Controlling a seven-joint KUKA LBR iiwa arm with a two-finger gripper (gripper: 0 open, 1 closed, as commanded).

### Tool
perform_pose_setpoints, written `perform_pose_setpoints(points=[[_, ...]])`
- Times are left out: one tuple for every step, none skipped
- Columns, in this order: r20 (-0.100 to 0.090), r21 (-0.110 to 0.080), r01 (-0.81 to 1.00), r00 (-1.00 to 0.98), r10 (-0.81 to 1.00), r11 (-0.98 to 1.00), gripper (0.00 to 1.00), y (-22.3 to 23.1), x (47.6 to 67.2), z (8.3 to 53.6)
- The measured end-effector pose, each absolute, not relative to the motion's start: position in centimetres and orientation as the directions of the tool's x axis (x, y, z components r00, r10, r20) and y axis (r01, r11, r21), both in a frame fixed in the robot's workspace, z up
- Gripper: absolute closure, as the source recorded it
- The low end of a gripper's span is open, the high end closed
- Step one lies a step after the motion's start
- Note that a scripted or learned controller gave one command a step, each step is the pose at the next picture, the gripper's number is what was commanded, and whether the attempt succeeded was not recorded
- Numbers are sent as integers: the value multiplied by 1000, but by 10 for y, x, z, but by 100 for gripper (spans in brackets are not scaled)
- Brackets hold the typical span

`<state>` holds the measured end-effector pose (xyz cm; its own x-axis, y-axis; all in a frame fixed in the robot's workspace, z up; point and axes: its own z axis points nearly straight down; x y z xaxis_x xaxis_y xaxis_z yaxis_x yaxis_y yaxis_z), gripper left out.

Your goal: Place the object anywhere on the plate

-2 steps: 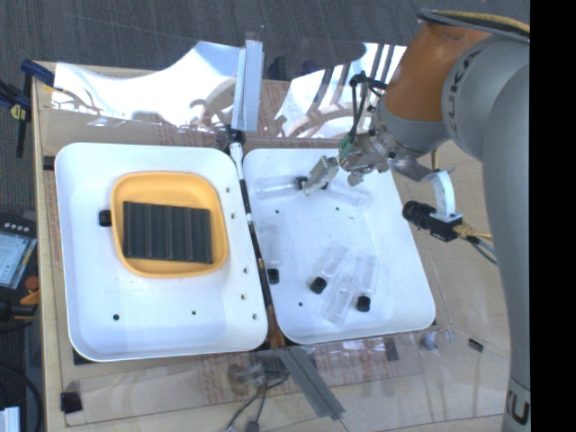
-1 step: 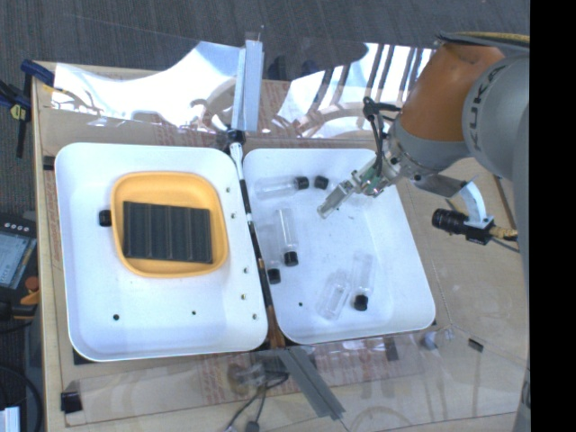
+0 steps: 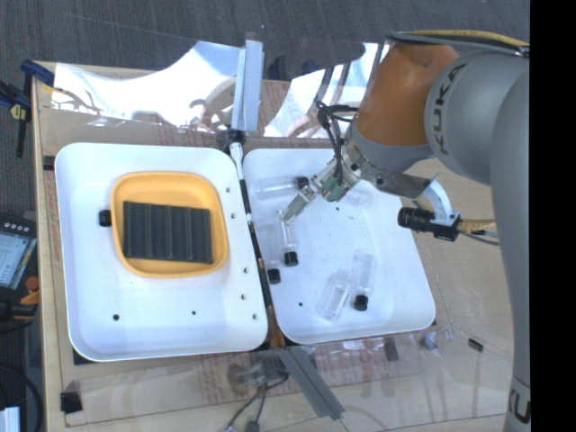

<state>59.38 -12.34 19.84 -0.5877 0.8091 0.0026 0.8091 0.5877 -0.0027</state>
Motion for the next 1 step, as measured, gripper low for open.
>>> perform_pose_setpoints(points=[[4,-2,591,-806,591,806,0,-71,582,196]])
